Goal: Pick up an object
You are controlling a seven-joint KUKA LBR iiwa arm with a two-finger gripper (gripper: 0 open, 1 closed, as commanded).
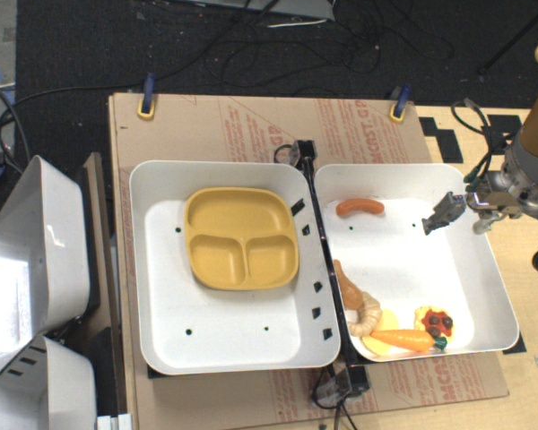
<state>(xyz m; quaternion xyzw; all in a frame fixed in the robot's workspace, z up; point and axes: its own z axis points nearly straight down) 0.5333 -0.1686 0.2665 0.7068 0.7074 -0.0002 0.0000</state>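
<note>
Sausage near jaws, grip state unclear; carrot well apart.

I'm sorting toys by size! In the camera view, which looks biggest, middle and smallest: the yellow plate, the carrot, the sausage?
1. Yellow plate, biggest by far.
2. Carrot.
3. Sausage, only slightly shorter, so nearly a tie.

Both white bins look like smooth, slightly glossy plastic. The yellow divided plate is matt plastic – no shine. Under them sits a rough brown cardboard sheet – printed, papery, dull.
</note>
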